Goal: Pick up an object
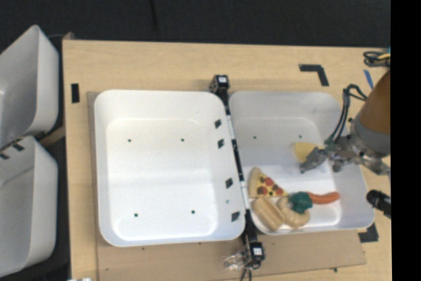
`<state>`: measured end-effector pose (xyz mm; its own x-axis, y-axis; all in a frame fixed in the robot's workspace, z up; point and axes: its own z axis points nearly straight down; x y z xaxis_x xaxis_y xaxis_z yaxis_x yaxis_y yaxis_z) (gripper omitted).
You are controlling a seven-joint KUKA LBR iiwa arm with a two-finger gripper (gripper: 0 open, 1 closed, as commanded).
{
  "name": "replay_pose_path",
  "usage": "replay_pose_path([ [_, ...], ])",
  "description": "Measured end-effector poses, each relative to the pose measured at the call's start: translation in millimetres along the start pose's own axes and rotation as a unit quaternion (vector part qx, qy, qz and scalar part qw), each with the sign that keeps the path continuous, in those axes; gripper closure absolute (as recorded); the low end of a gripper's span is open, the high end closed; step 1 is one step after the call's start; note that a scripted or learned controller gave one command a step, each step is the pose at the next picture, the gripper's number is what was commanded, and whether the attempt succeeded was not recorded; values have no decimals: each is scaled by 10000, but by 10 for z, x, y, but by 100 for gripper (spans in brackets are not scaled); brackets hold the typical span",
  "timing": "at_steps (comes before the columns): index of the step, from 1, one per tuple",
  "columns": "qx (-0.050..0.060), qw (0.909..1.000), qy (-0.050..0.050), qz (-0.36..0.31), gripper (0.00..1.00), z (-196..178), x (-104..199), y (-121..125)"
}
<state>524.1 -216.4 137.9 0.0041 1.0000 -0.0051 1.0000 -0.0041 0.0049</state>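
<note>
Here, a pale yellow wedge (303, 151) — touching the hand (316, 161), grip state unclear.

Left bin (161, 164) floor bare, open access throughout. Right bin (276, 118) open across its far half; near edge crowded by pizza slice (266, 185), bread roll (268, 212), green toy (301, 201), orange carrot (323, 197). Arm (375, 122) and yellow piece (303, 151) block the right-middle.

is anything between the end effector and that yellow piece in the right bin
Nothing visible stands between them. The end effector sits right beside the yellow piece in the right bin. The pizza slice, green toy and orange carrot lie nearer the front, out of the way.
</note>
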Motion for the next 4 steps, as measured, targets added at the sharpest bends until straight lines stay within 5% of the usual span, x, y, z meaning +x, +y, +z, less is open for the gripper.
replay_pose_path([
  [1,15,10000,16,-31,0,376,596,-127],
  [2,-15,10000,-3,-12,0,360,-154,493],
  [3,2,10000,3,-20,100,258,-143,470],
  [4,-11,10000,-6,-31,100,152,-156,477],
])
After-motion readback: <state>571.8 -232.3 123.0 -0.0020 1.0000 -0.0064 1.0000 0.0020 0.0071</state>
